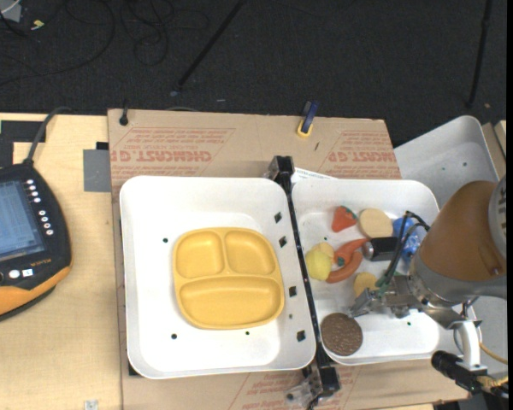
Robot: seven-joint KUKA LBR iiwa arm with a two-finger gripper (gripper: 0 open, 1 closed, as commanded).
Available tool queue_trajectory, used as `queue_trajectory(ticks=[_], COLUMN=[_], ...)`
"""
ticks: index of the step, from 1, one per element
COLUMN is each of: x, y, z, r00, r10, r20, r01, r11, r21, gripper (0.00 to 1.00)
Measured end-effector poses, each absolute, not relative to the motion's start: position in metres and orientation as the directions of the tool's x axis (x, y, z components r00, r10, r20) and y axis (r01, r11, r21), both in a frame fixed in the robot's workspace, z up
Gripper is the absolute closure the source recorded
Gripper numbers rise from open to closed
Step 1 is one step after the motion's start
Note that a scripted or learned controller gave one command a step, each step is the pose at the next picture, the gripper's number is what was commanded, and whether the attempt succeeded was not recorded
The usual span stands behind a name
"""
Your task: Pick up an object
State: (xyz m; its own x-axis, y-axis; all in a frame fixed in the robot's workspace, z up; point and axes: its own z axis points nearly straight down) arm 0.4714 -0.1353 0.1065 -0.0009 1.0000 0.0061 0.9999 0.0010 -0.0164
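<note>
The right bin point(410, 340) holds several small objects. A brown round disc point(342, 334) lies near its front left corner. A yellow fruit-like piece point(318, 262) sits beside an orange-red curved piece point(352, 259), with a small yellow piece point(365, 281) just below them. Further back lie a red piece point(344, 219), a tan oval piece point(376, 223), a blue item point(405, 229) and a black cylinder point(381, 248). My gripper point(369, 302) hangs low in the right bin, just right of and behind the brown disc and under the small yellow piece. Nothing shows held in it.
The left bin point(145, 220) carries a yellow divided plate point(227, 278). A black divider rail point(295, 263) runs between the bins. The arm's orange band point(462, 233) covers the right bin's right side. A teach pendant point(17, 237) lies at the far left.
</note>
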Motion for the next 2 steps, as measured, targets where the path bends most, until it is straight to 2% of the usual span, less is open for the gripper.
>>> queue_trajectory(ticks=[1, 2], x=[0.477, 0.473], y=[-0.048, -0.082], z=[0.191, 0.121], r00=[-0.009, 0.003], r10=[1.0, 1.0], r20=[0.004, 0.001], r01=[1.0, 1.0], r11=[0.009, -0.003], r21=[0.003, -0.01], gripper=[0.0, 0.0])
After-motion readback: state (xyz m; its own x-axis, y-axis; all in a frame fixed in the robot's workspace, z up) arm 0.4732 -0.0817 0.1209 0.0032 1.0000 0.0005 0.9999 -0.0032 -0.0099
